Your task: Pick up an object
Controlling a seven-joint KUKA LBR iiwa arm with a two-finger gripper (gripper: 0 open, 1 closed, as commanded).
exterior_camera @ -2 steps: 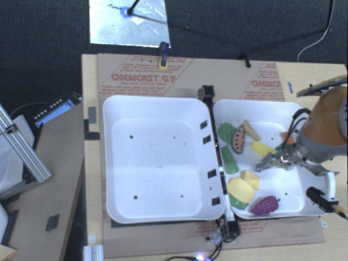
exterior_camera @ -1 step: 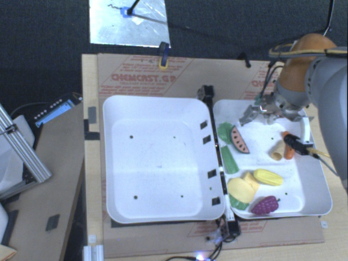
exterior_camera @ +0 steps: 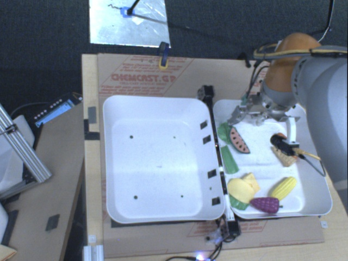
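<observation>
The grey arm (exterior_camera: 321,91) was brought in from the right, with its orange band (exterior_camera: 285,64) arched above the far end of the right bin (exterior_camera: 318,192) and the wrist tipped downward. The gripper (exterior_camera: 252,113) was held low, just behind and slightly right of the watermelon slice (exterior_camera: 240,140), apart from it. Whether the gripper was spread or closed could not be told. A green pod (exterior_camera: 229,161) was laid just in front of the watermelon slice, along the bin's left wall. Farther in front of the slice, a yellow lump (exterior_camera: 243,188), a corn cob (exterior_camera: 284,187) and a purple cluster (exterior_camera: 265,204) were gathered close together. The left bin (exterior_camera: 157,162) was set to the left of the slice.
</observation>
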